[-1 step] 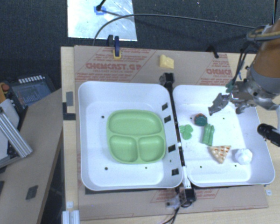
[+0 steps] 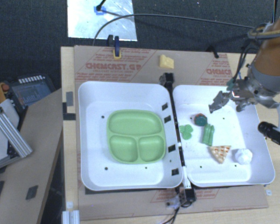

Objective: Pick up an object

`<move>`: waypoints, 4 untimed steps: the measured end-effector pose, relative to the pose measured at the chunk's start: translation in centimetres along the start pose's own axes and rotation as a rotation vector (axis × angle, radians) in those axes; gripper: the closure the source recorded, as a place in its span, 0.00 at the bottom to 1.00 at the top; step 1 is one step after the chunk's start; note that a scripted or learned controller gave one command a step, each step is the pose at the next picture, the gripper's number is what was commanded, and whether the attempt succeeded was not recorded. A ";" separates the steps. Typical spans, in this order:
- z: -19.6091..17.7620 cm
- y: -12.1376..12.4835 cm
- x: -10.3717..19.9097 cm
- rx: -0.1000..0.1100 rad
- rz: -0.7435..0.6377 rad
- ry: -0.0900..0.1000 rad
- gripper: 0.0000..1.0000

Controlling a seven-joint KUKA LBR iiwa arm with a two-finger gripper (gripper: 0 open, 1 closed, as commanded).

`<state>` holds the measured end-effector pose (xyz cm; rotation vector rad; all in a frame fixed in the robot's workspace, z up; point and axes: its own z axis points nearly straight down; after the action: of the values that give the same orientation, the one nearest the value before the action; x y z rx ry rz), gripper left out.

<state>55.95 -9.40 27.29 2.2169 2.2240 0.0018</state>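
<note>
The right bin (image 2: 256,171) holds several small items. A dark teal round piece (image 2: 200,120) with a red bit beside it lies near the bin's middle. Next to it are a green flat piece (image 2: 185,132) and an upright-looking green cylinder (image 2: 208,135). A pizza-slice toy (image 2: 220,152) and a white lump (image 2: 243,156) lie nearer the front. My gripper (image 2: 220,101) hangs over the back of this bin, up and to the right of the teal piece. Nothing shows in its grasp.
The left bin (image 2: 91,101) carries a green three-compartment plate (image 2: 135,136). A yellow block (image 2: 166,61) and a blue-and-yellow clamp (image 2: 115,47) sit on the cardboard behind the bins. A black divider (image 2: 173,129) runs between the bins. A black arm part (image 2: 272,132) overhangs the right bin's right rim.
</note>
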 end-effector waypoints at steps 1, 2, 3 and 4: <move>6.2 -0.3 0.2 0.006 0.002 0.002 0.00; 11.5 -1.2 0.8 0.007 0.002 0.002 0.00; 15.8 -0.7 1.0 0.005 0.002 0.002 0.00; 14.5 -0.6 1.0 -0.001 0.003 0.000 1.00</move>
<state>55.37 -8.44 12.78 2.2195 2.2200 0.0027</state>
